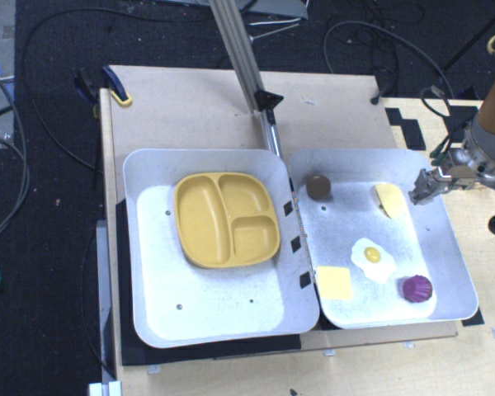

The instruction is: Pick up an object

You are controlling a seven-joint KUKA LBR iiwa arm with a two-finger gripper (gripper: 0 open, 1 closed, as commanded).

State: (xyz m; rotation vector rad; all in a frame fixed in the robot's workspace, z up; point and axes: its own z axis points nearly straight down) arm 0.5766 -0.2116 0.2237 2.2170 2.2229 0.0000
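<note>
Above right bin's (445, 246) far right edge: gripper (421, 190) poised, nothing visibly between fingers; jaw opening too small and dark to judge. Inside right bin: pale yellow piece (388, 199) nearest gripper, brown lump (318, 187), fried egg toy (372, 258), yellow square (333, 283), purple object (417, 288). Left bin (148, 221) holding yellow divided tray (228, 219).

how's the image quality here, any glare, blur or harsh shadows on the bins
Camera view: even, soft lighting, only faint shadows under the fried egg and purple piece; mild glare on the yellow tray; gripper looks slightly soft; dark floor loses detail.
</note>
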